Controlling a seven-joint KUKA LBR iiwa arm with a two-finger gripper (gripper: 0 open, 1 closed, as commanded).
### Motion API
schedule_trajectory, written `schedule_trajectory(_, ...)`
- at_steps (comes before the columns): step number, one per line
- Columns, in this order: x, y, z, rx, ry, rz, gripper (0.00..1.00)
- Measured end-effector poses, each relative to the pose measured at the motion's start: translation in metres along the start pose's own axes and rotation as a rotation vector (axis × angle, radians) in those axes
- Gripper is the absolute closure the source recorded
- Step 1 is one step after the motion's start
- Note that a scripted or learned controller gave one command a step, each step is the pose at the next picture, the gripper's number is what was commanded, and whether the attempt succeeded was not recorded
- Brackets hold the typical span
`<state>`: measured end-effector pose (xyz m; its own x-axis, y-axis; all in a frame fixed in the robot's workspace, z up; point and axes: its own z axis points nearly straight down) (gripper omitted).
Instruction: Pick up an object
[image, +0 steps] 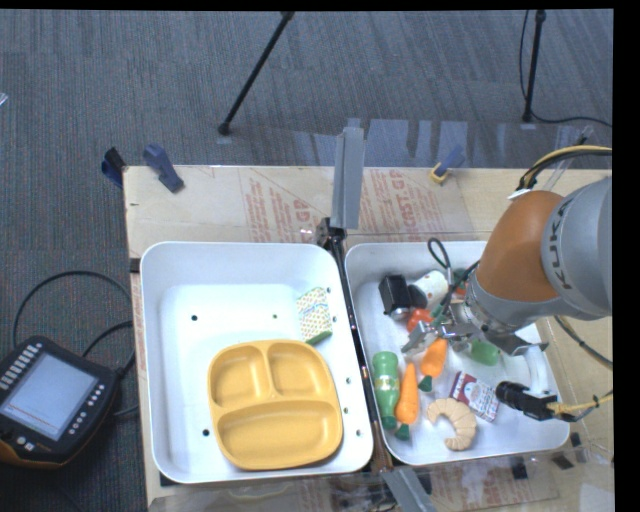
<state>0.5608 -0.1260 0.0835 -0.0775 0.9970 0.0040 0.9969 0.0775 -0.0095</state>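
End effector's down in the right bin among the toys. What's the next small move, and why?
Probably close and lift gently. The end effector sits low in the right bin, right over the upper end of a small orange carrot. A second carrot and a green bottle lie close by, so lift slowly.

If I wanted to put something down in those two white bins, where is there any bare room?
Left bin: bare floor along its far and left sides, around the yellow divided plate. Right bin is crowded: carrots, green bottle, croissant and the gripper fill its middle.
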Motion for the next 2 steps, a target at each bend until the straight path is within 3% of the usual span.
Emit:
schedule_trajectory(1, -0.002, -0.002, -0.006, 0.007, 0.003, 0.008, 1.0)
schedule_trajectory(2, 0.064, 0.048, -0.105, -0.011, -0.003, -0.059, 1.0)
